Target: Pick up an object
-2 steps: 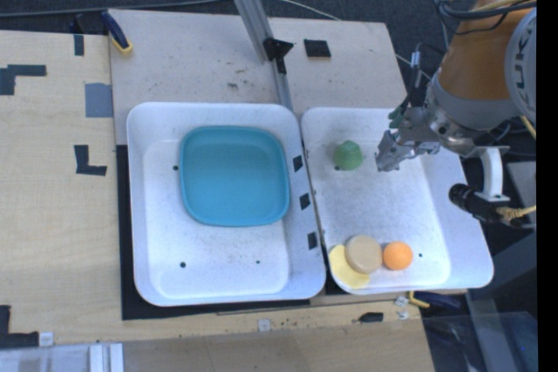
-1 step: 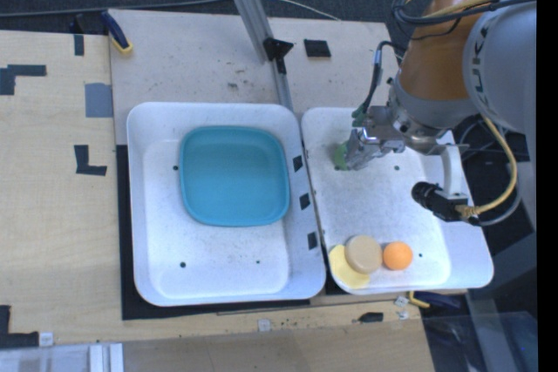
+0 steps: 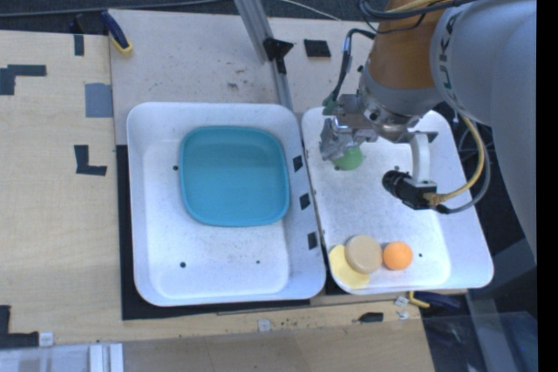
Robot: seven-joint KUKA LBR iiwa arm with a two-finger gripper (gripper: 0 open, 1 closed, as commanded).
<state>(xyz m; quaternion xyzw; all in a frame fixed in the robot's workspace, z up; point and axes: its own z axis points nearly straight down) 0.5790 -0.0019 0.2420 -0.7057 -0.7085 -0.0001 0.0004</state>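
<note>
My gripper hangs over the upper left part of the right bin. A small green object peeks out right under it, partly hidden by the gripper body, and I cannot tell if it is held or lying on the bin floor. Near the bin's front edge an orange ball sits beside a tan round piece, which rests on a yellow piece.
A square blue plate lies in the left bin. A black fitting with a yellow cable hangs off the arm over the right bin. A metal post rises behind the bins.
</note>
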